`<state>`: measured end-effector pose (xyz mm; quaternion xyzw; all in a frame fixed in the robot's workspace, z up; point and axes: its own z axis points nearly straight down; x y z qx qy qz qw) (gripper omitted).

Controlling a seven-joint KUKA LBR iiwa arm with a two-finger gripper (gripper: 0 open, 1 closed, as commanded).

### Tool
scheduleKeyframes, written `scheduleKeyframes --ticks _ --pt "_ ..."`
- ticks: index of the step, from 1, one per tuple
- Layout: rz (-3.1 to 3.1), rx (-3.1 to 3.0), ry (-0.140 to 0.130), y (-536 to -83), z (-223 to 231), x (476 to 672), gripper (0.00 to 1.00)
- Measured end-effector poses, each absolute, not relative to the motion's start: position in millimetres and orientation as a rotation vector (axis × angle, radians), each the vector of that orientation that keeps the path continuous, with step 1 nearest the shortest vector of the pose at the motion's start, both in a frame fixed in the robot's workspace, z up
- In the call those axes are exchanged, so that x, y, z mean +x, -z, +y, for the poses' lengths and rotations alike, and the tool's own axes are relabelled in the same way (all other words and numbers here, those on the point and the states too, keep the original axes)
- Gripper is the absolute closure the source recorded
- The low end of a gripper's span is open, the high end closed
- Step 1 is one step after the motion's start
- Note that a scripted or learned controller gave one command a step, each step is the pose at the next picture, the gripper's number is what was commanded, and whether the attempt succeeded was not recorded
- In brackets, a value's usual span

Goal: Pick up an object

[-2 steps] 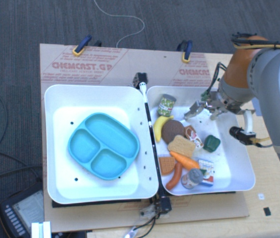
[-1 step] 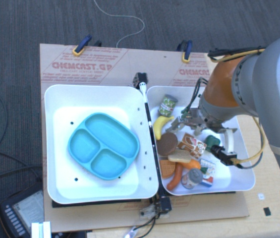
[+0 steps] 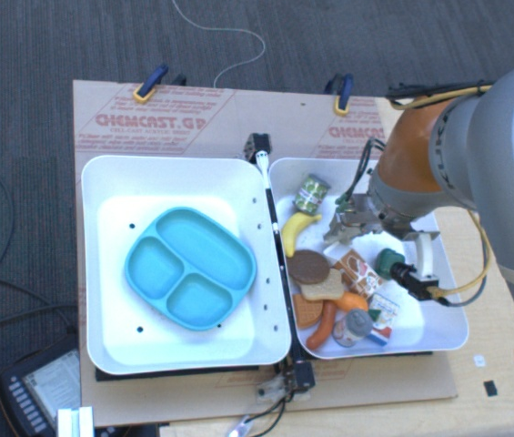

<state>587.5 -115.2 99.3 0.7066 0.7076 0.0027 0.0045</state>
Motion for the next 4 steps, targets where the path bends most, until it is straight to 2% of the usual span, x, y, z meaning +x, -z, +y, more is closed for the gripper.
scheduleKeyframes --ticks 1,2,3,4 --pt "2.217 2.214 -0.008 -99.1 -115.1 587.3 0.0" --pt "2.209 2.211 -0.012 -89.7 -99.0 533.3 0.0" --pt "2.207 2.21 -0.012 -99.7 -99.8 533.9 1.0" --pt "2.223 2.221 0.001 -184.4 -53.5 502.1 1.0"
